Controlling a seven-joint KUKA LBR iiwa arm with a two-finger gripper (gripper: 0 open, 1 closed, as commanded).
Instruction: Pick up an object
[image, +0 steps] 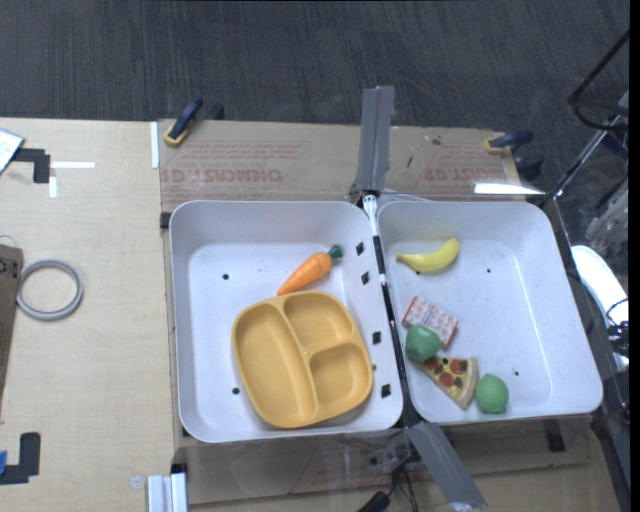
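Note:
The left bin (200, 300) holds an orange carrot (306, 269) with a green top and a yellow divided plate (301, 355). In the right bin (540, 300) a yellow banana (431, 256) lies near the back. A small red and white box (431, 322) sits by the divider, touching a green round fruit (421, 342). A pizza slice (450, 376) lies just in front of them, and a second green fruit (491, 393) rests near the front wall.
A roll of tape (47, 289) lies on the wooden bench at the left. Blue clamps (183, 120) (507, 141) hold the cardboard behind the bins. A grey post (375, 140) rises at the divider's back end.

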